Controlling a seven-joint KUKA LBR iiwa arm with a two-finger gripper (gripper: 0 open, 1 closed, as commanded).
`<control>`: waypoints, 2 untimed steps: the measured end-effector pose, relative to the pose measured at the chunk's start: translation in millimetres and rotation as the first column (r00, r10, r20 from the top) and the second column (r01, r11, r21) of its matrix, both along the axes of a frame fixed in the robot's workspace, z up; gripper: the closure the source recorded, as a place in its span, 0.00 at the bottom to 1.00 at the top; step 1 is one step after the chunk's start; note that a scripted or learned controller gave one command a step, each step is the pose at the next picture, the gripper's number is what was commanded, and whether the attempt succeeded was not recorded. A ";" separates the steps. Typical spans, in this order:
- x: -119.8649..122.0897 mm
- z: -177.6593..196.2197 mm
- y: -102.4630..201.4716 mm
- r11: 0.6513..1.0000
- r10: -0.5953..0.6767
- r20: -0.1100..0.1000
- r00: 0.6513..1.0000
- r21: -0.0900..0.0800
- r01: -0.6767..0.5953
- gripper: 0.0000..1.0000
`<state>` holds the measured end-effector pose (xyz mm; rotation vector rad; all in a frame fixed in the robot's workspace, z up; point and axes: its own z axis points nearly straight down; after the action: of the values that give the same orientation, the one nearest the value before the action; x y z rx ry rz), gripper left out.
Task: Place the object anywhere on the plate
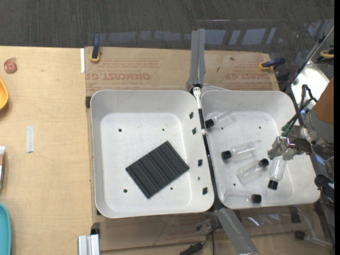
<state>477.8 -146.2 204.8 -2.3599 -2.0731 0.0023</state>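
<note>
A dark ribbed rectangular plate [157, 169] lies at an angle on the floor of the left bin [106, 105]. Several clear vials with black caps lie scattered in the right bin [249, 97]. One vial [219, 120] is near the back left, another vial [240, 152] sits mid-bin, and a third vial [239, 198] rests by the front wall. My gripper [283, 149] is low over the right side of the right bin. A vial [277, 171] lies directly below it, black cap toward the front, its upper end right at the gripper's tip.
Both bins rest on cardboard [159, 70] held by clamps [95, 54] at the back. A raised divider with metal brackets [201, 132] separates the bins. A wooden bench top [42, 142] lies to the left, with an orange item [2, 94] at its edge.
</note>
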 end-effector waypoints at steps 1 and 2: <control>14.9 41.3 77.5 0.995 0.103 -0.001 0.995 -0.001 -0.103 1.00; 34.3 16.7 151.0 0.979 0.203 -0.004 0.979 0.000 -0.203 1.00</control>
<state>512.1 4.7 221.5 -2.1342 -2.3017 0.0074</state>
